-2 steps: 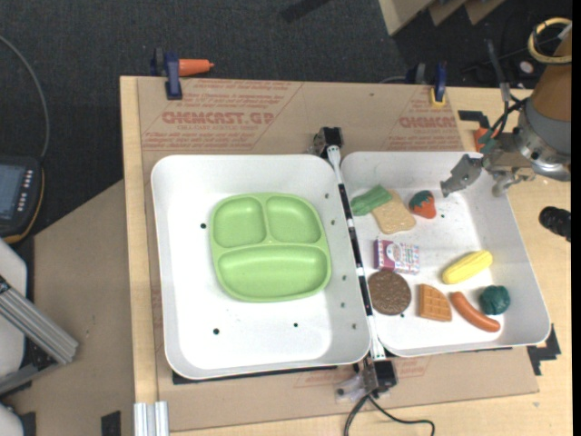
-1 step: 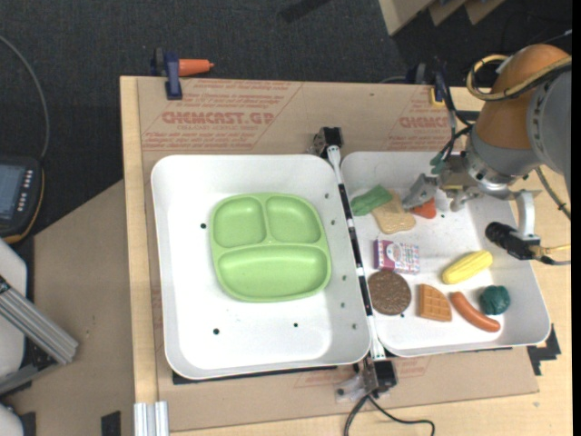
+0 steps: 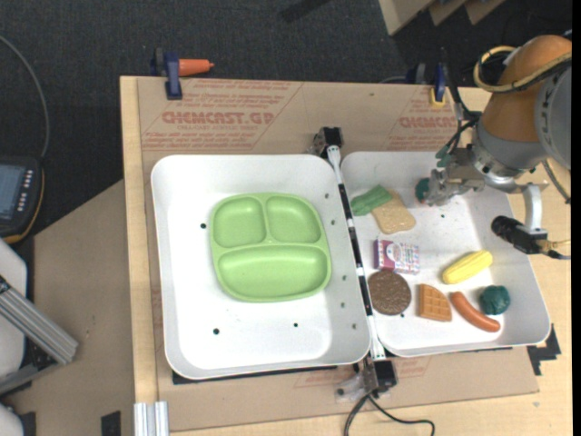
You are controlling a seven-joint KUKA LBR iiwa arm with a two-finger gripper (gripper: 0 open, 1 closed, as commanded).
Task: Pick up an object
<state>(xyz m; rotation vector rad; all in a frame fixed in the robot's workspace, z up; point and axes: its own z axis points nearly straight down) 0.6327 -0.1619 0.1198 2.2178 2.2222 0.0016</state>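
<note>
Near right bin rim, end effector

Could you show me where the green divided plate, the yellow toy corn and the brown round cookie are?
Green divided plastic plate (image 3: 270, 246), camera view, its centre ridge.
Yellow toy corn (image 3: 467, 266), camera view, mid-body.
Brown round cookie (image 3: 389, 292), camera view, its top face.
</note>
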